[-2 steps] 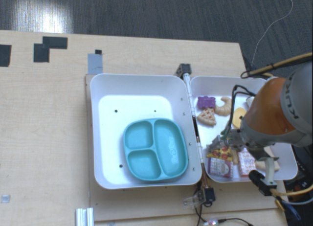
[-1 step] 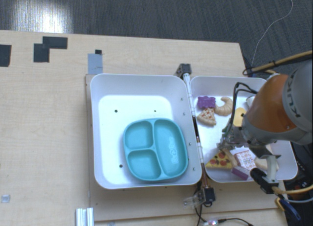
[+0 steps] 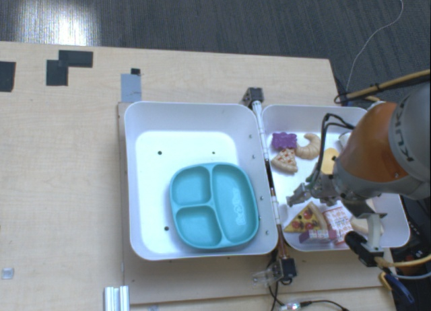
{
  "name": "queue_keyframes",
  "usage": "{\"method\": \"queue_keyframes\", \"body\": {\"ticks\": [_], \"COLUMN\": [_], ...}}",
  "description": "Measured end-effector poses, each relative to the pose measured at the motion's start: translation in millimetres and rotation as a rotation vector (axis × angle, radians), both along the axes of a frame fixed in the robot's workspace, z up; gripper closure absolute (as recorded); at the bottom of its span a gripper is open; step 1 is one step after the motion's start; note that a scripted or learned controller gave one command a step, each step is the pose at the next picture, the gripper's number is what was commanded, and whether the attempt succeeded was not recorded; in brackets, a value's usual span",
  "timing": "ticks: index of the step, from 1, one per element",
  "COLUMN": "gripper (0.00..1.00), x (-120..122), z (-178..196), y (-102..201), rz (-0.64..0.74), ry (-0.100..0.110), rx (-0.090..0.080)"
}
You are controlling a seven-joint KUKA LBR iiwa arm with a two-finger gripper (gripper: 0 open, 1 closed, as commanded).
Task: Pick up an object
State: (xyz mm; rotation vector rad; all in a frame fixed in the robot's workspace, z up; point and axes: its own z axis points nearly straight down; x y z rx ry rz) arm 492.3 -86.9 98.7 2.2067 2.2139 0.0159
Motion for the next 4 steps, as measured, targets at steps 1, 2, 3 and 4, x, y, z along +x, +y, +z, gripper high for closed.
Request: {"method": "queue_keyframes", "body": {"ticks": [1,2,3,4], "gripper": [1.0,0.0,0.0,1.0], "x": [2,1,-3,-1], "z": [11,11,-12,0], "y": [1,1,3,3], "rz": [0.002,0.002,-0.002,-0.001], "ry": [-0.003,-0.003,0.011,0.004], "rx": [0.001,0.001,0.004,0.002]}}
